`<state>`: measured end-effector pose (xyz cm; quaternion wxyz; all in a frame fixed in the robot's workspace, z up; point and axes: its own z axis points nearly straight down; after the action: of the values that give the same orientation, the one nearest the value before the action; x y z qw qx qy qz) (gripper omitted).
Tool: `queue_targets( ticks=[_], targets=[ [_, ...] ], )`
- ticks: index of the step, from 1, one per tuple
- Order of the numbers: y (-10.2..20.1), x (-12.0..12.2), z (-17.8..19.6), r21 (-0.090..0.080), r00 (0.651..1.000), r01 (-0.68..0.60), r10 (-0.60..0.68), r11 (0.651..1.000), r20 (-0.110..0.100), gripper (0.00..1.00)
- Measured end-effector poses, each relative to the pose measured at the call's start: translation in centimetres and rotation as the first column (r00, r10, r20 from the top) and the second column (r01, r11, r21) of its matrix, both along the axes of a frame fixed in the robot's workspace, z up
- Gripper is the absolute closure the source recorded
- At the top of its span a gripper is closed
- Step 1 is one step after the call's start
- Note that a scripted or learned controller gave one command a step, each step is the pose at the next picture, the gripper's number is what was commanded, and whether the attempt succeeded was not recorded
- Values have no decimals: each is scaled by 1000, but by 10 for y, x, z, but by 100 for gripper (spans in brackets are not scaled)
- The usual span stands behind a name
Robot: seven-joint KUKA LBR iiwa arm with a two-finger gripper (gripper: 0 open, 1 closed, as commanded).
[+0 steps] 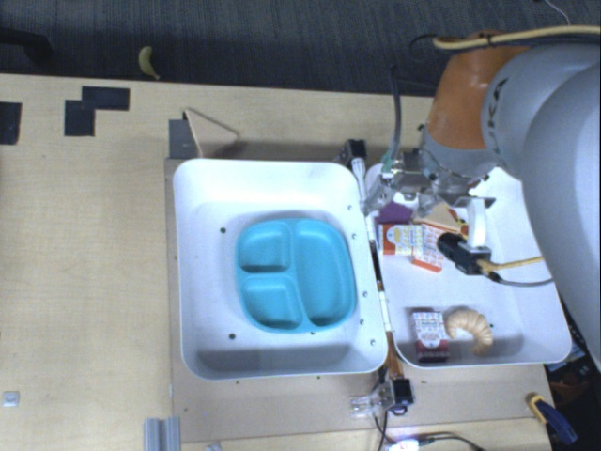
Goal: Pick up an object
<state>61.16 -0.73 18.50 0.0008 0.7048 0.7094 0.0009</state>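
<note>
camera view puts our gripper (424, 193) low over the far end of the right bin (526, 350), just above a small carton (410, 241) with red and white print; we cannot tell its state. nothing looks lifted yet, so we judge the pick not done. the carton lies flat, its long axis running across the bin, left to right. a croissant (469, 324) lies near the bin's near wall.
</note>
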Motion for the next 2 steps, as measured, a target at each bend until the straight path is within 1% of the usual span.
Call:
queue_targets(
  ticks=[1, 2],
  targets=[
    [-21, 0, -27, 16, 1000, -6, 6, 1000, 15, 0],
    [-24, -2, -31, 22, 1000, -9, 8, 1000, 23, 0]
  ],
)
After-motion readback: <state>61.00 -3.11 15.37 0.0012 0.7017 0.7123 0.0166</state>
